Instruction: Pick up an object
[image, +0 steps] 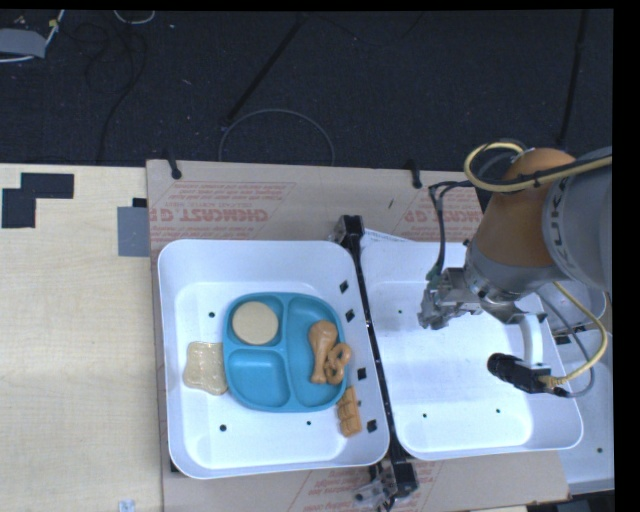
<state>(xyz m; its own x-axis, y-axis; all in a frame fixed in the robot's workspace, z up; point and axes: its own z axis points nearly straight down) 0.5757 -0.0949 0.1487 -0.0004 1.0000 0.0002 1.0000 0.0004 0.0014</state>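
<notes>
Seen from above at a slant, two shallow white bins sit side by side on a cardboard-covered desk (250, 200).

The left bin (190, 270), in the lower centre of the frame, holds a blue divided tray (265, 380). A round tan disc (254, 322) lies in the tray's upper-left compartment, and a knotted, pretzel-like tan piece (328, 352) lies in its right compartment. A pale, flat, bread-like piece (205, 367) rests against the tray's left edge. A small brown chunk (348, 412) lies on the bin floor just below the tray's lower-right corner.

The grey arm, with its orange band (520, 215), comes in from the right of the frame. The jaws (437, 310) hang over the upper-left part of the right bin (470, 420), near the divider between the two bins. Whether they are apart or together cannot be told. All the objects lie in the left bin, well apart from the jaws and to their left across the divider.

Above the desk, across the top of the frame, is dark carpet with loose cables. At the left is a pale wooden surface with black and grey patches.
</notes>
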